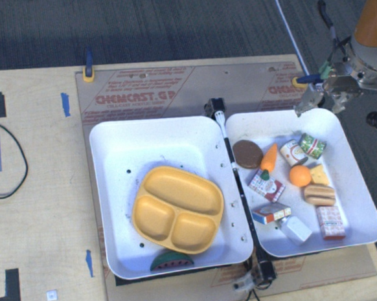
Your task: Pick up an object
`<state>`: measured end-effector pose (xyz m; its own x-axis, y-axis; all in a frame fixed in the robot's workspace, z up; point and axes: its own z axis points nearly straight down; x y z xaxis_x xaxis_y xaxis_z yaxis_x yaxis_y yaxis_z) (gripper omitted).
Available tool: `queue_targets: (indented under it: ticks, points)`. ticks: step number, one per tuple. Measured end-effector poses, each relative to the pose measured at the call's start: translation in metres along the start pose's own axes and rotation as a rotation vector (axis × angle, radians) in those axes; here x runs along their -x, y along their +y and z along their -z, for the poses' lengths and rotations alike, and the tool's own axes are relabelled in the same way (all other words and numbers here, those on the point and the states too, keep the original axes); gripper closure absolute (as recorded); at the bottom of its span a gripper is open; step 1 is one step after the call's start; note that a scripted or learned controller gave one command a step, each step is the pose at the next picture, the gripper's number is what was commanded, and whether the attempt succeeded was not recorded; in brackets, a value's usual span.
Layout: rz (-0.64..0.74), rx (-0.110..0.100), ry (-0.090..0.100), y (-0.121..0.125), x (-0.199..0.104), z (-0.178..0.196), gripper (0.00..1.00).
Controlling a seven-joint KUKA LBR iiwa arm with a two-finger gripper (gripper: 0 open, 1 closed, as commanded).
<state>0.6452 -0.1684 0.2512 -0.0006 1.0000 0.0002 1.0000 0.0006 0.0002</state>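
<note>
Your gripper (319, 102) hangs open, holding nothing; pre-grasp step. Next: descend toward the orange (299, 175) below it.

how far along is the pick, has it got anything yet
Nothing looks picked yet. The gripper hangs above the far rim of the right bin with nothing between its fingers. The orange, carrot and hot dog lie in that bin. Descent, grasp and lift are all left.

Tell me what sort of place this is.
Most likely a robotics lab test bench: two white bins taped onto a plywood board, toy food such as a carrot and orange, and a gripper reaching in.
</note>
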Motion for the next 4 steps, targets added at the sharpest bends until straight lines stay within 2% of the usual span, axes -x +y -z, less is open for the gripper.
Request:
queue_targets:
  ticks: [1, 2, 3, 4]
  points:
    - [-0.002, -0.001, 0.000, -0.031, -0.019, -0.116, 0.00]
    - [0.000, 0.002, 0.001, -0.070, -0.074, -0.165, 0.00]
    - [-0.002, 0.008, -0.001, -0.068, -0.074, -0.154, 1.00]
    - [0.001, 0.000, 0.001, -0.130, -0.140, -0.066, 1.00]
